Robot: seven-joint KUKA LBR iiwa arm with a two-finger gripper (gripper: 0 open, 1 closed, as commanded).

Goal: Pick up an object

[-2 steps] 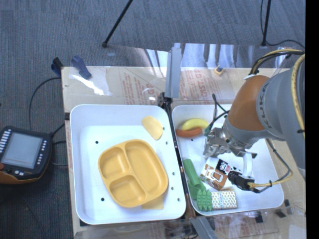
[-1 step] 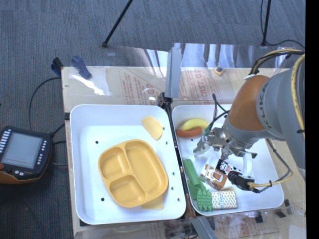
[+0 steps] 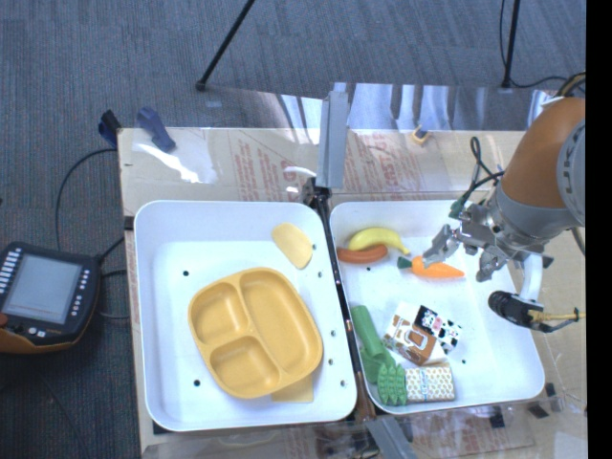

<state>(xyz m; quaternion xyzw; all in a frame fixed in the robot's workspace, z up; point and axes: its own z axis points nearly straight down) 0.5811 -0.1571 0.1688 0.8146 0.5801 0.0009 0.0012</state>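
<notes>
From the camera above, the gripper [image 3: 467, 253] hangs in the right bin [image 3: 521, 366], fingers spread and pinching nothing, just beside the carrot [image 3: 438, 270]; the likeliest slip, I'd say, is one finger nudging it away toward the sausage [image 3: 363, 253] and banana [image 3: 375, 238]; closing off-centre could squirt it out.

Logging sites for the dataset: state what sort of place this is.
Probably a robotics lab's pick-test cell: two white bins of toy food like a carrot, a teach pendant on the carpet, and tripod legs behind the bench.
</notes>
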